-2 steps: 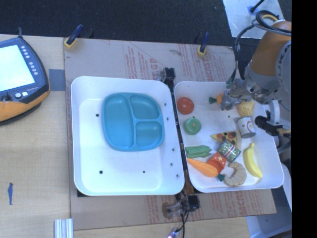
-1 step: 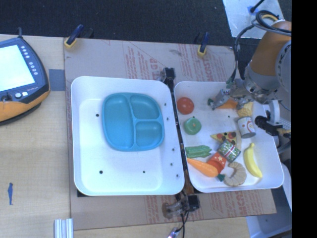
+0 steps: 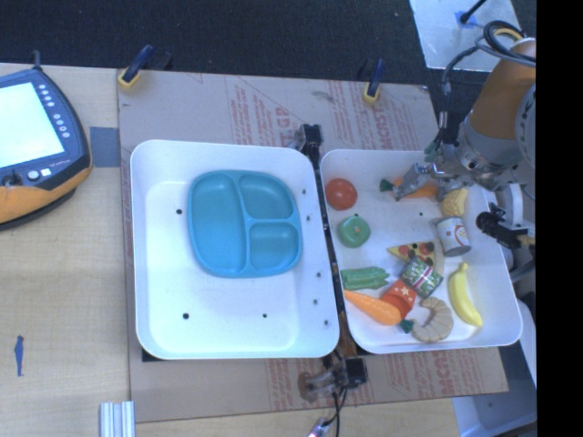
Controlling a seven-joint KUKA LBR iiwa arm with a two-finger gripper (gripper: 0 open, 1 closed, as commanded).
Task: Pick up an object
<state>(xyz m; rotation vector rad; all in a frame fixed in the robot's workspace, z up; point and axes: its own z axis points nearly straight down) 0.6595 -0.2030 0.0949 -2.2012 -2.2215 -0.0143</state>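
1. Hovering over the far right corner of the right bin [image 3: 510, 335], the claw [image 3: 428, 169] is hanging at the end of the grey arm [image 3: 496, 107] that is reaching in from the right; whether it is open or closed I cannot tell, since its tip is blurring into the toys beneath it.
2. Lying right under the claw is a small orange carrot-like piece [image 3: 417, 190] with a green end; it is looking like the likeliest target, but nothing is showing it as gripped.
3. Sitting just beside that, nearer the bin's right wall, are a pale yellow piece [image 3: 455, 201] and a small grey can [image 3: 453, 235].
4. Spreading toward the bin's left wall are a red tomato [image 3: 341, 193] and a green round fruit [image 3: 353, 231], both standing apart from the rest.
5. Crowding the near edge of the bin are a green pod [image 3: 364, 278], a larger carrot [image 3: 372, 307], a green packet [image 3: 421, 275], a tan shrimp-like piece [image 3: 433, 320] and a banana [image 3: 465, 295].
6. Resting in the left bin [image 3: 164, 335] is a blue divided plate [image 3: 244, 223], well apart from the claw.
7. Judging the step: the arm is appearing to be at the approach or descent stage, with no pick confirmed.
8. Judging the next move: it is calling for a firm closing on the small carrot-like piece, then a straight lift clear of its neighbours.
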